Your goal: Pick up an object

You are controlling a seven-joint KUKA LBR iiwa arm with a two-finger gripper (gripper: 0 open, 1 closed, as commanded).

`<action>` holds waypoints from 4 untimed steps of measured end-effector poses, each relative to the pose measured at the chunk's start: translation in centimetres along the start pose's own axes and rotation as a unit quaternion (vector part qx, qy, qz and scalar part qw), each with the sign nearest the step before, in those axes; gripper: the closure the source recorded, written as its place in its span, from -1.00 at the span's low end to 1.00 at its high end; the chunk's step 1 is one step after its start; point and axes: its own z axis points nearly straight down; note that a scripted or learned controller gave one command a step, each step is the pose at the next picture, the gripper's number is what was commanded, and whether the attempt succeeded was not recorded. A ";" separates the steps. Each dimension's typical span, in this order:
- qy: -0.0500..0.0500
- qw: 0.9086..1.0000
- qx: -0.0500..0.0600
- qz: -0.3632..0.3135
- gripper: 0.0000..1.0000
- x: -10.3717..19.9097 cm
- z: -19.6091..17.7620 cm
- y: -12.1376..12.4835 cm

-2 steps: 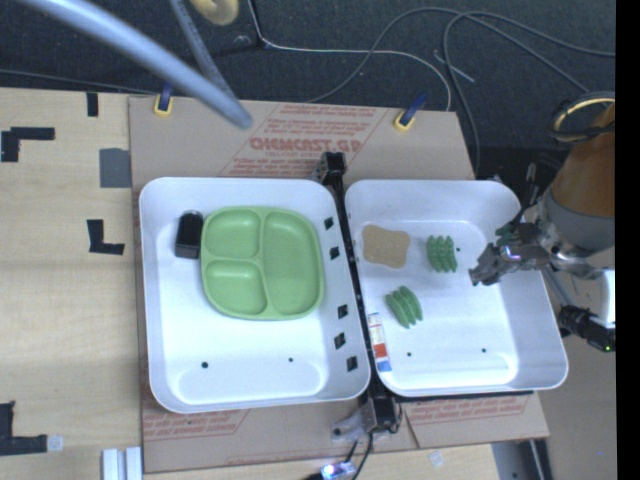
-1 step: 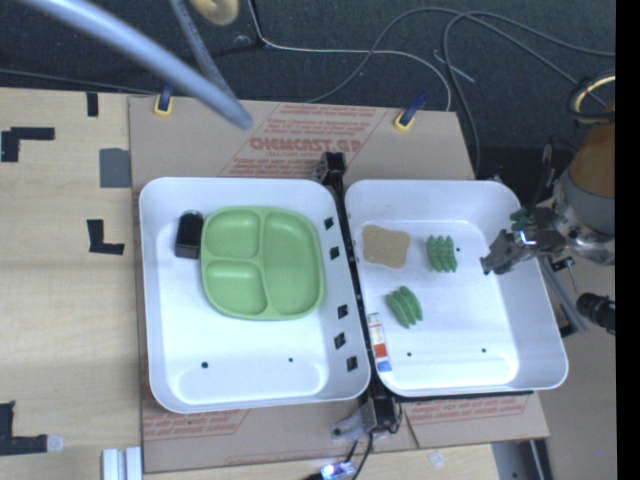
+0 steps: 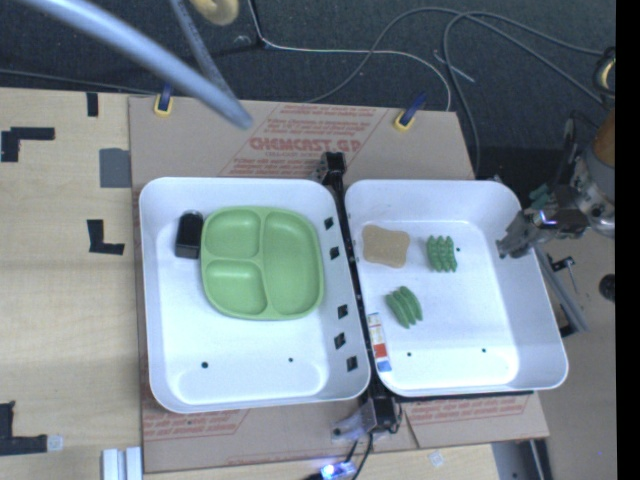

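The right bin (image 3: 520,363) holds a tan flat piece (image 3: 385,246), a green ridged object (image 3: 441,253) and a second green ridged object (image 3: 404,306). A small white and red tube (image 3: 377,340) lies along that bin's left wall. My gripper (image 3: 517,240) hangs over the right bin's right rim, well to the right of the upper green object and apart from every item. In the left bin (image 3: 170,358) a green divided plate (image 3: 263,263) lies flat, with a small black block (image 3: 189,234) touching its left side.
Both bins rest on a cardboard sheet (image 3: 300,133) on the wooden bench. A grey pole (image 3: 130,43) crosses the top left above the scene. Cables trail over the dark floor behind the bins.
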 end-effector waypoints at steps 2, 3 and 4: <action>0.001 1.000 0.003 -0.002 1.00 10.9 1.1 0.5; 0.001 1.000 0.003 -0.002 1.00 16.1 2.5 0.4; 0.001 1.000 0.004 -0.002 1.00 20.8 3.3 0.7</action>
